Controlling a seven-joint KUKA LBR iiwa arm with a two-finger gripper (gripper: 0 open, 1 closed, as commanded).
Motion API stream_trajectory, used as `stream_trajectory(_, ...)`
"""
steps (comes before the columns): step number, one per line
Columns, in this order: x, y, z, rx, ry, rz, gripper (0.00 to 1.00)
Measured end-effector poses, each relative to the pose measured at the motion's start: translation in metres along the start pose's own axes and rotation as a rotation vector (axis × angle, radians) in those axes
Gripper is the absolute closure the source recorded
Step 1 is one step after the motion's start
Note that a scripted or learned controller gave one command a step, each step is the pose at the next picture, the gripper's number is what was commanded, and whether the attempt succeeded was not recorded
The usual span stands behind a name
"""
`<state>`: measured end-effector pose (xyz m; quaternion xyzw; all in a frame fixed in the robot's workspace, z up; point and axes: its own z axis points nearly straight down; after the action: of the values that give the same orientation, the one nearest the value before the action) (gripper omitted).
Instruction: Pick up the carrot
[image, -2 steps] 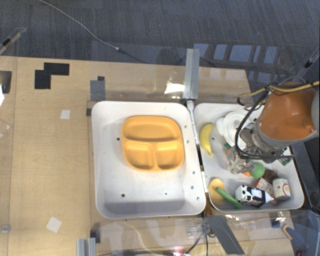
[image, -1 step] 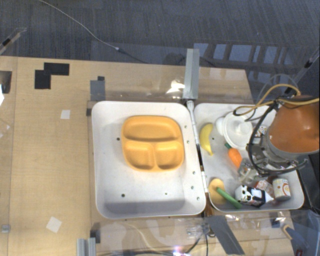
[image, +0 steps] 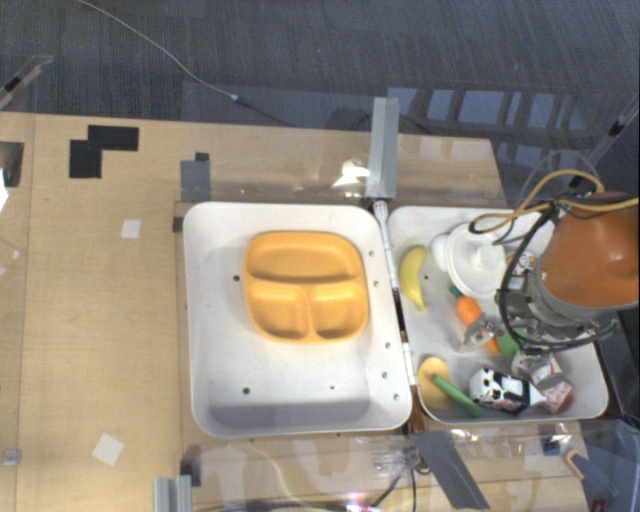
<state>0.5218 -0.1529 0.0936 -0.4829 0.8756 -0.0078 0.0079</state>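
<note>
Tool (image: 497, 335) hangs low in the right bin (image: 592, 405), just beside the carrot (image: 468, 310); whether it is spread or pressed together, I cannot tell. Only the carrot's short orange stub shows, near a yellow banana (image: 412, 277).
</note>
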Motion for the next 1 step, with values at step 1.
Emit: stream_trajectory(1, -0.0442, 0.0007, 0.0005, 0.0, -0.004, 0.01, 0.0)
